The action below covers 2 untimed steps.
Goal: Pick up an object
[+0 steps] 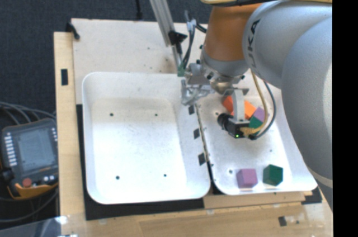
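Hanging at the far left rim of the right bin (254, 155), the gripper (193, 89) is hiding whether it is open or closed; an orange block (248, 109), purple cube (246, 177) and green cube (273, 174) are lying inside that bin.

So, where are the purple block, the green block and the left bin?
purple block (246, 178), camera view, on its top face.
green block (273, 174), camera view, on its top face.
left bin (140, 135), camera view, on its bare floor.
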Tool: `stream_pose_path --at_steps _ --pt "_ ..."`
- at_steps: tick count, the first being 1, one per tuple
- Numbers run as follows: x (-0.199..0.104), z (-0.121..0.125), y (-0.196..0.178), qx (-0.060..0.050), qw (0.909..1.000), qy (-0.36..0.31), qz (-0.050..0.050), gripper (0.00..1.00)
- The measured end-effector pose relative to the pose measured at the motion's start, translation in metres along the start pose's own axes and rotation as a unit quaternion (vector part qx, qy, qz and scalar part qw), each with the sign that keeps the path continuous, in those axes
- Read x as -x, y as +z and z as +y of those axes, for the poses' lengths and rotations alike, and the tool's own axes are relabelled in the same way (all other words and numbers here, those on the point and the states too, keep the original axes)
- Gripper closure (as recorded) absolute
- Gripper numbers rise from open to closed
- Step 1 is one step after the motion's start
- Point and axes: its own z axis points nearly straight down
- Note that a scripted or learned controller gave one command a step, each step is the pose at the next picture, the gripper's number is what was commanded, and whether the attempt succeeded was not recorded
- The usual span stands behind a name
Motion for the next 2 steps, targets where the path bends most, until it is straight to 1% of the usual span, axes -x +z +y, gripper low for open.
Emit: stream_pose_path --at_steps 1,2 --pt "-0.0467 -0.0062 0.0036 -0.001 1.0 0.0 0.0 1.0" --pt "-0.0438 -0.0057 0.0034 -0.001 1.0 0.003 0.0 0.0"
